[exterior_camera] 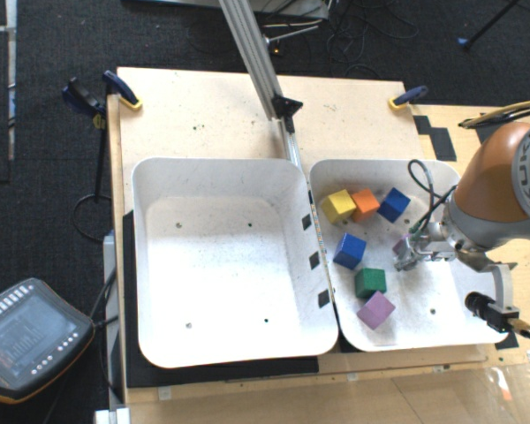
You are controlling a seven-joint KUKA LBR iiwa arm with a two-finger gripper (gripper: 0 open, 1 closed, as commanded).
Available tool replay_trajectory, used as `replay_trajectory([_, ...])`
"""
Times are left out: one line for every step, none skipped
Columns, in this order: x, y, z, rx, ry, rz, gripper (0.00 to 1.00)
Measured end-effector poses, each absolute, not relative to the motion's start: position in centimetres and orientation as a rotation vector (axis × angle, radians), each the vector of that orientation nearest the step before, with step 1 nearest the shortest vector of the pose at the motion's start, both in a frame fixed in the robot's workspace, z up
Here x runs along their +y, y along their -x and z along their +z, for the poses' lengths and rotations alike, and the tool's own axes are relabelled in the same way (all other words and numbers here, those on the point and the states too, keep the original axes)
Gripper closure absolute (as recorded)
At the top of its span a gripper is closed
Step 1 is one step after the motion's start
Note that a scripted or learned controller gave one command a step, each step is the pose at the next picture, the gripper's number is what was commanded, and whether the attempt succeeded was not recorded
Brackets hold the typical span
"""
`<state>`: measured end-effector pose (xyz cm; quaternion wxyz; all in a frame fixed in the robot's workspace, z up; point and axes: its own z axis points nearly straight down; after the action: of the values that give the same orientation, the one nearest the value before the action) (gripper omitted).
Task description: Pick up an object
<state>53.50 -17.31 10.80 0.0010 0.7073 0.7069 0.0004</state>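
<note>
On the desk: a pale speckled board (212, 113), with two shallow white bins side by side.
Room: dark carpet floor (44, 104) all round the desk, black cables on it beyond the far edge.
Landmark: right bin (442, 329); all places below are given from it.
Left bin (159, 237): one, touching the right bin's left wall.
Blocks: six, all inside the right bin.
Yellow block (340, 206): one, far left part of the bin.
Orange block (366, 202): one, touching the yellow one.
Blue blocks: two, one (394, 205) at the far side just beside the orange, one (350, 251) near the bin's middle left.
Green block (370, 282): one, toward the near side.
Purple block (376, 310): one, nearest the bin's front wall.
Arm (490, 193): one, reaching over the bin's right wall.
Gripper (408, 254): low over the bin floor, right of the middle blue block.
Fingers: too small and blurred; I cannot tell their state.
Clamps: three, on the board's far corners beyond the bin.
Pendant (26, 338): one, on the floor well left of both bins.
</note>
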Motion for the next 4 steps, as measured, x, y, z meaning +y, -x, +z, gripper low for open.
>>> replay_trajectory([-16.5, -53.4, 15.5, 2.221, -2.214, 0.005, 1.00])
replay_trajectory([-17.5, -53.7, 20.3, 2.218, -2.214, 0.004, 1.00])
replay_trajectory([-18.2, -53.1, 25.5, 2.218, -2.215, 0.004, 1.00])
replay_trajectory([-12.2, -52.2, 25.6, 2.230, -2.213, 0.003, 1.00])
